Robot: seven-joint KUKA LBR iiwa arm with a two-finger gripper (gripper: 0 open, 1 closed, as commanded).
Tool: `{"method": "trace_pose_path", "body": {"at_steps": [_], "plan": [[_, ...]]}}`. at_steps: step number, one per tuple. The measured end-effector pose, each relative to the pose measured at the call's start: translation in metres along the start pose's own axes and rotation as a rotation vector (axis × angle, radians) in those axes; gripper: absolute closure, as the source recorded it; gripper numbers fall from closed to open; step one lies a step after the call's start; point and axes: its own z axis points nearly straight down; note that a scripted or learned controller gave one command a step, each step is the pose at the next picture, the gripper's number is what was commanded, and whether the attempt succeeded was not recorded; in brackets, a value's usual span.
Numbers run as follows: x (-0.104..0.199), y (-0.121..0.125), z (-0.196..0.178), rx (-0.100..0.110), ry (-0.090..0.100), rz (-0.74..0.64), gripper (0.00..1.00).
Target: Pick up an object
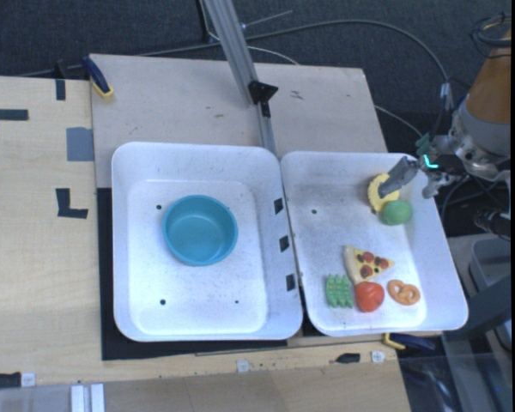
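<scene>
The end effector (401, 177) reaches into the far right part of the right bin (326, 178), over a yellow banana (376, 191) lying just beside a green ball (397, 213). I cannot tell how its grip stands. A blue bowl (200, 229) sits in the left bin (137, 256).

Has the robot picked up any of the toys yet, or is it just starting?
Just starting, it seems. Nothing looks lifted: the small green ball, the pizza slice toy, the red tomato toy, the green ridged toy and the pretzel toy all lie in the right white bin. The claw is low over the yellow banana-shaped toy; whether it grips is unclear. Lifting remains.
</scene>
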Motion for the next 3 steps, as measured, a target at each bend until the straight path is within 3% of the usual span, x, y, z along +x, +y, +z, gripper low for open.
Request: {"method": "trace_pose_path", "body": {"at_steps": [1,3], "plan": [[0.0,0.0,0.0,0.0,0.0,0.0,0.0],[-0.015,-0.009,0.117,0.005,0.001,0.001,0.0]]}}
